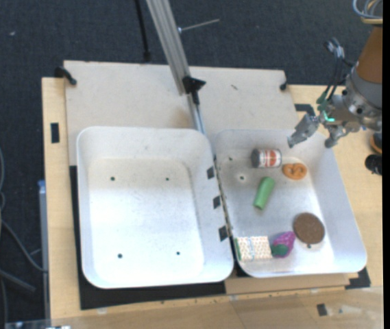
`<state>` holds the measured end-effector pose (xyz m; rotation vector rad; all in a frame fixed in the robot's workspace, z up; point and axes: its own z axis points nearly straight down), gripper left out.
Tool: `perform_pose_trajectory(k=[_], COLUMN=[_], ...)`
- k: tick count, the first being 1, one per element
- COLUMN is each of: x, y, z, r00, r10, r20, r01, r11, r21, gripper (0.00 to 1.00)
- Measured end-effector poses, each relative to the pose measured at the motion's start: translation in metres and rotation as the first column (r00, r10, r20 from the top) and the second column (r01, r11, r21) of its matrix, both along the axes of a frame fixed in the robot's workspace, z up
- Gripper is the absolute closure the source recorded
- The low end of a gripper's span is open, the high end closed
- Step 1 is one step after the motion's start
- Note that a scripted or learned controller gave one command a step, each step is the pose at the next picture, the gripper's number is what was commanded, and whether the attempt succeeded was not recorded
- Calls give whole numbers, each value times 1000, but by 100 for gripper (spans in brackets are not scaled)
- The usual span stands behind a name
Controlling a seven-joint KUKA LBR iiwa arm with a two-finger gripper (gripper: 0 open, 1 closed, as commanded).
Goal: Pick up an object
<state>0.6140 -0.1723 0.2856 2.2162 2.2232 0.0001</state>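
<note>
The jaws stand open and empty over the right bin's (332,204) two-o'clock corner. Below, a small can (266,158) lies at twelve o'clock, a green cylinder (264,192) near centre.

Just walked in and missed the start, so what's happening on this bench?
A robot arm is reaching in from the right, its hand open above the far edge of the right bin, holding nothing. That bin holds a small can, a green cylinder, a brown disc and a few other bits.
</note>
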Motion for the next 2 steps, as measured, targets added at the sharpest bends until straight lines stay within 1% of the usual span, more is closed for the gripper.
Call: perform_pose_trajectory(k=[2], x=[4], y=[3], z=[-85], r00=[1000], r10=[-3], r20=[-5], r01=[3], r11=[1000], r21=[0], gripper=[0])
